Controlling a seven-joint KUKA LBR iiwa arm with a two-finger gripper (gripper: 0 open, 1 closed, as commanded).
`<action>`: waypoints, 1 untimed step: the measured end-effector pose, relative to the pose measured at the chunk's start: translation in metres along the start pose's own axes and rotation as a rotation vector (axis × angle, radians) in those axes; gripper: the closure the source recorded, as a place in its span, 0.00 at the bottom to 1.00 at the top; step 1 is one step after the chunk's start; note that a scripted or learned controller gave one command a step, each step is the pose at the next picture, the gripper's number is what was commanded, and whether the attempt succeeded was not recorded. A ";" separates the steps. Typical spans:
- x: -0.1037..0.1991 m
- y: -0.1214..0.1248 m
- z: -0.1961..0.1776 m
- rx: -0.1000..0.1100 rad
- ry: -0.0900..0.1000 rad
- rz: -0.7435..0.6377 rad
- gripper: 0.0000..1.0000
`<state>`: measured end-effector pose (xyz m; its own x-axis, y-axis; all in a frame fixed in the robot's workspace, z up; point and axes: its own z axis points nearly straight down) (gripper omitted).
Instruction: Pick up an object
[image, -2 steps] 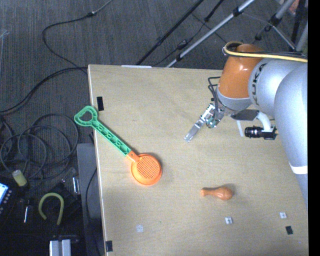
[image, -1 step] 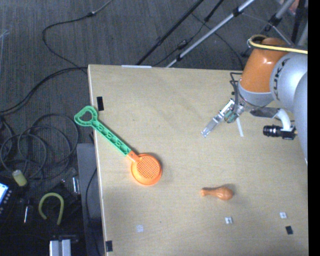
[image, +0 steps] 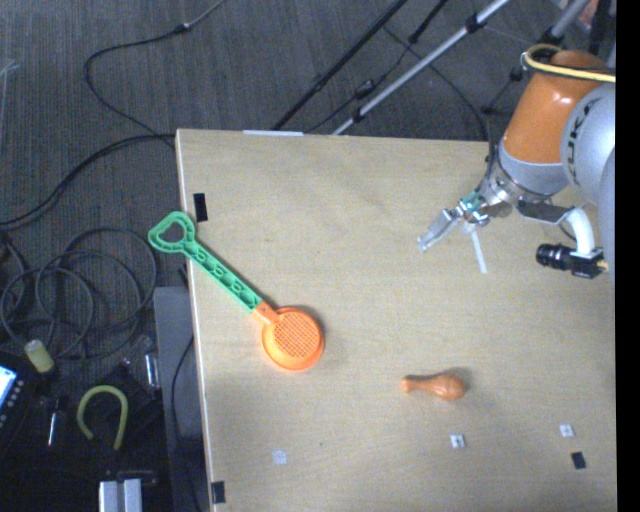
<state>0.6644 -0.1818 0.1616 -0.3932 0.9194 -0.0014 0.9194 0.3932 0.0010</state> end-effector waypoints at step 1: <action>0.017 0.012 0.077 0.001 0.001 -0.272 0.00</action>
<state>0.6686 -0.1617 0.0842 -0.6258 0.7800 -0.0009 0.7800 0.6258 -0.0002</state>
